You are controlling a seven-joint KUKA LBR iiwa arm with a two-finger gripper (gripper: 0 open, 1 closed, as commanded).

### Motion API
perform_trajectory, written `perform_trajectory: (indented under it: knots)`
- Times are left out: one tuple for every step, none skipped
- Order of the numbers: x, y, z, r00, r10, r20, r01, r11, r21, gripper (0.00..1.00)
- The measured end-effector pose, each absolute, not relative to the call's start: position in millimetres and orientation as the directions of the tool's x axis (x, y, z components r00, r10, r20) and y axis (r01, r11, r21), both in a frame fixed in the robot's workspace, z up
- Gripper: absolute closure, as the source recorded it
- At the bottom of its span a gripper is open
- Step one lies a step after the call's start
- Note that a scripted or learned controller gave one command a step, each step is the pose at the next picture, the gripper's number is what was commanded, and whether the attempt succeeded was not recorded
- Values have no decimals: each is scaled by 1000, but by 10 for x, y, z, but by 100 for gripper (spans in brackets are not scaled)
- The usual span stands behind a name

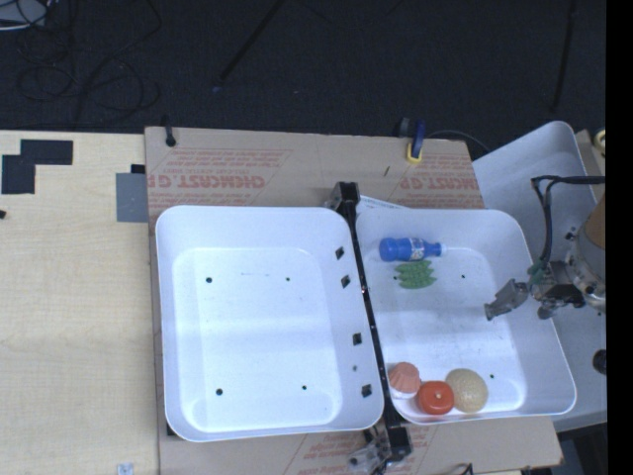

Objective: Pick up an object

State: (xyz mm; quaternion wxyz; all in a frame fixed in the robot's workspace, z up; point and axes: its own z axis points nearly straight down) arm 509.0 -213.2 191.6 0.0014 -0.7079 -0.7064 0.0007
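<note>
In the right bin (539, 389), a blue bottle (408, 249) lies on its side near the far wall, and a small green object (416, 275) rests just in front of it. Along the near wall sit a pink item (404, 376), a red round object (435, 398) and a beige ball (467, 389), close together. My gripper (523, 305) hangs over the bin's right side, well to the right of the green object. Its fingers (501, 303) are spread open and hold nothing.
The left bin (173, 265) lies beside the right one, with a black divider strip (361, 295) between them. Both rest on brown cardboard (257, 171). A blue and yellow clamp (416, 142) stands at the back edge.
</note>
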Motion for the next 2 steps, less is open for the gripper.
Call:
perform_trajectory:
  knots:
    - [5090, -2132, 1916, 2, 1000, 1, 1000, -2, -3, 0]
    - [5090, -2132, 1916, 2, 1000, 1, 1000, -2, -3, 0]
